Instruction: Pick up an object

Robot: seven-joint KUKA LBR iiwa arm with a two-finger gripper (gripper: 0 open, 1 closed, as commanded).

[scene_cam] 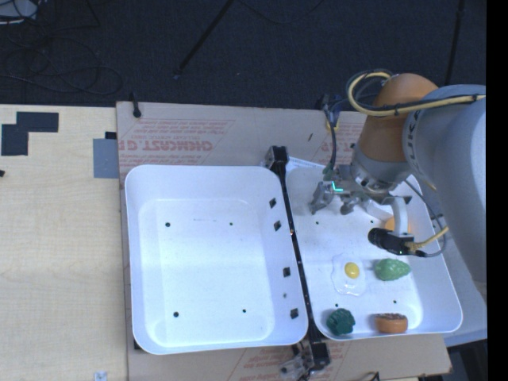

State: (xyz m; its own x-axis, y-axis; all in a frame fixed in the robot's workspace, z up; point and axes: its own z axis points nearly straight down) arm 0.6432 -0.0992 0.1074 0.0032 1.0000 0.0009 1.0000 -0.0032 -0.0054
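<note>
Camera view: fried egg (pixel 350 273), green item (pixel 392 269) lie near, below the hand (pixel 334 204) in right bin (pixel 444 292); hand spread, grasping nothing.

The grey arm (pixel 448 133) comes in from the right and bends downward, its orange band (pixel 393 121) (looped round by a yellow cable) sitting just above the wrist. Below the wrist the pincer (pixel 336 205) hangs pointing down and slightly leftward. Its two metal fingers (pixel 321 199) stand apart, spread, with nothing between them.
</note>
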